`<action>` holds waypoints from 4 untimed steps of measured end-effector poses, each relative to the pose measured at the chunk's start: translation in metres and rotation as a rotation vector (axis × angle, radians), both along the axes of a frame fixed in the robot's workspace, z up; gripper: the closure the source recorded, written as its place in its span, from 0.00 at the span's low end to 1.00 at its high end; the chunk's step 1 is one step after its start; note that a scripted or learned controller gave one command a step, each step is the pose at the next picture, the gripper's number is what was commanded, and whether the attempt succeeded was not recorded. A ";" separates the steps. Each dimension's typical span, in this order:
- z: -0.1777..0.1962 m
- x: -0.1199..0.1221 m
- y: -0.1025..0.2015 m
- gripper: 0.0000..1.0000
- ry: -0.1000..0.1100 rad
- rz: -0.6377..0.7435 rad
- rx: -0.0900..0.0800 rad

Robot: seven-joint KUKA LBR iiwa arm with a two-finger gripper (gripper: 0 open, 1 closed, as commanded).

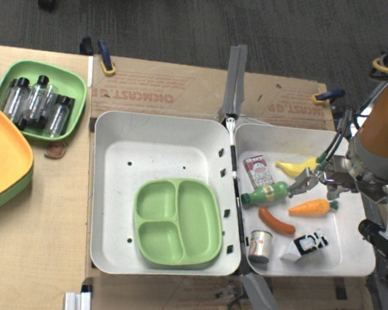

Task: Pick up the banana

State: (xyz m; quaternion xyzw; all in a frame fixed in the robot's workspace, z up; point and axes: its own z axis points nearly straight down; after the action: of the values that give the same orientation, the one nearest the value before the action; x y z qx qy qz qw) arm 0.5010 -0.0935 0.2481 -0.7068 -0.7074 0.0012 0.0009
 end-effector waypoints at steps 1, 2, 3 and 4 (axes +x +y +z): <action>-0.158 -0.006 -0.043 0.00 0.002 -0.463 0.000; -0.150 -0.007 -0.043 1.00 0.005 -0.469 0.000; -0.143 0.006 -0.054 1.00 0.000 -0.449 -0.001; -0.158 0.037 -0.064 1.00 0.001 -0.433 -0.001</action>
State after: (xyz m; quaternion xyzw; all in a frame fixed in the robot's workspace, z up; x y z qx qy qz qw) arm 0.5376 -0.1574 0.0904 -0.8423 -0.5391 0.0016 0.0010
